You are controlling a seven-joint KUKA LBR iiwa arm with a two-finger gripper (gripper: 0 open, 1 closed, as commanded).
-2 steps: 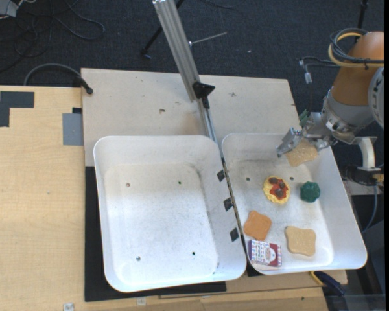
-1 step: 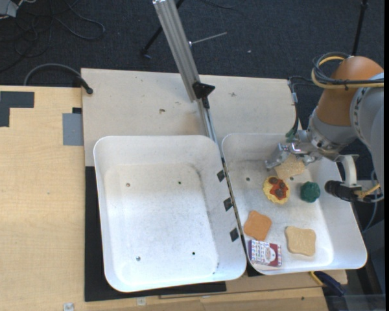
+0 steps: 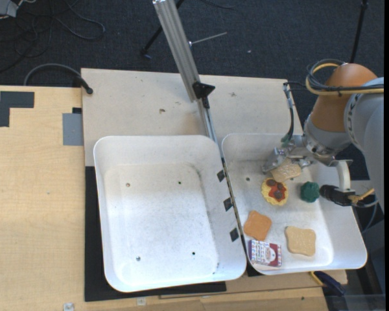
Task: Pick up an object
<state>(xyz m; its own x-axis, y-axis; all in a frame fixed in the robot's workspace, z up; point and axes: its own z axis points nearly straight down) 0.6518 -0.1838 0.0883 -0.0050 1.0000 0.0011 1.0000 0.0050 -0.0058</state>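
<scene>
Tabletop (image 3: 136, 102) carries two white bins; claw (image 3: 286, 161) is low in the right bin (image 3: 350, 248), grip state unreadable. Tan cracker-like piece (image 3: 286, 172) sits right under it, pizza toy (image 3: 274, 191) just below. Judgement: centre on the cracker, close squarely, lift straight.

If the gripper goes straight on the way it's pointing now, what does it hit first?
Probably the tan cracker-like piece: the gripper points down and to the view's left into the right bin, and that piece lies right at its tip. The pizza-like toy sits just beyond. Depth is unclear from this slant, so contact height is a guess.
</scene>
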